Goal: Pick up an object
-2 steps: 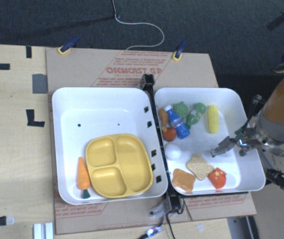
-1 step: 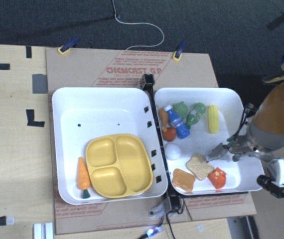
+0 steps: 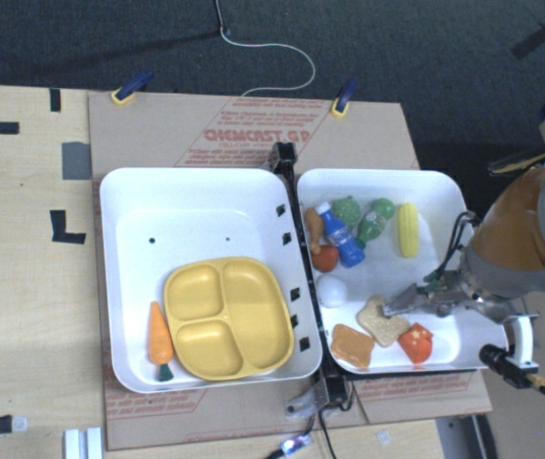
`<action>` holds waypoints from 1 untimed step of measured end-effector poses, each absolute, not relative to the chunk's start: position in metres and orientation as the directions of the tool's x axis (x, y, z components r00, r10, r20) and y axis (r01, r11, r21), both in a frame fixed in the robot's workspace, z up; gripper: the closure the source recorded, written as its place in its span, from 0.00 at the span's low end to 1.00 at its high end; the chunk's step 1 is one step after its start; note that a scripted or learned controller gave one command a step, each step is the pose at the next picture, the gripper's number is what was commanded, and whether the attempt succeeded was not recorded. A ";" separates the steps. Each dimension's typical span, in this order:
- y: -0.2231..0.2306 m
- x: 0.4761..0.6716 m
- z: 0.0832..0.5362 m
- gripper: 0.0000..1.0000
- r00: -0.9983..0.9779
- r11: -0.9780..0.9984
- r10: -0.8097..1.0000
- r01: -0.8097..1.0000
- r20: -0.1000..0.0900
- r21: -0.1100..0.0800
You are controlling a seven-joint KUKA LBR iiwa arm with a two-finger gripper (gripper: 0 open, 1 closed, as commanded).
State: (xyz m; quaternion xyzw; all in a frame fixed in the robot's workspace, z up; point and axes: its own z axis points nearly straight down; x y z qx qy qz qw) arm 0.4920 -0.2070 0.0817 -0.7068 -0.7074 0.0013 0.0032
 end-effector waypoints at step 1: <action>-0.205 0.495 0.093 1.00 -0.003 0.004 1.000 1.000 0.009 -0.004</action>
